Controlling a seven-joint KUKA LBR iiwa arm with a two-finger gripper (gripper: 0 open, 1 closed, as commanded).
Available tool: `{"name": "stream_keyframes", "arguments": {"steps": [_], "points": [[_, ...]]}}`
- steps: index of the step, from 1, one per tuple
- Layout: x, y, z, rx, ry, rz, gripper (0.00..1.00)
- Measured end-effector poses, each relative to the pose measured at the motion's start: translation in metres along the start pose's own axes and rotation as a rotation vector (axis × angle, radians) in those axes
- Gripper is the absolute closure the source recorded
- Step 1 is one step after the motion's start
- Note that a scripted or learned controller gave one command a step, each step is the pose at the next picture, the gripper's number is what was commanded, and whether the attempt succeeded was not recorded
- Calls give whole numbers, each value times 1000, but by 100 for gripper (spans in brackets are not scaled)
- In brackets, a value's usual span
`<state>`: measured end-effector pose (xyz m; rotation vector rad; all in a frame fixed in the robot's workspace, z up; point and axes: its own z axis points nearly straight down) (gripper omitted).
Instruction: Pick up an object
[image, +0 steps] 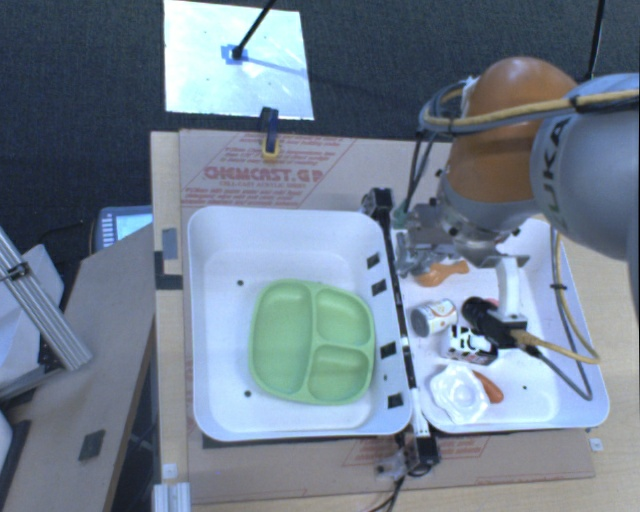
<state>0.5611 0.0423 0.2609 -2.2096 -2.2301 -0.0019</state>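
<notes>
Reaching arm (520, 130): coming in from the right, it is bending over the right bin, with its orange band sitting above the wrist.
Pincer (412, 252): it is hanging low over the far left part of the right bin, close to the wall the two bins share. The arm is covering much of it, so I cannot tell whether it is released or clenched.
Right bin (572, 402): it is lying on the right and holding several small things.
Orange piece (447, 268): it is lying just beside the pincer, on the side nearer the bin's middle.
Small can (434, 317): it is lying on its side near the shared wall, nearer the camera than the orange piece.
Black-and-white thing (464, 348): it is sitting just past the can, toward the front.
White crumpled lump (458, 392): it is resting at the front of the right bin.
Orange bit (489, 386): it is lying right against the lump's right side.
Left bin (215, 300): it is holding one thing.
Green plate (312, 342): divided into three sections, it is lying flat toward the left bin's right front.
Cardboard sheet (265, 170): it is lying under both bins and showing red print at the back.
</notes>
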Motion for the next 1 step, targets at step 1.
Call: {"name": "stream_keyframes", "arguments": {"steps": [1], "points": [[59,-18,15,0,1,-1,100]]}}
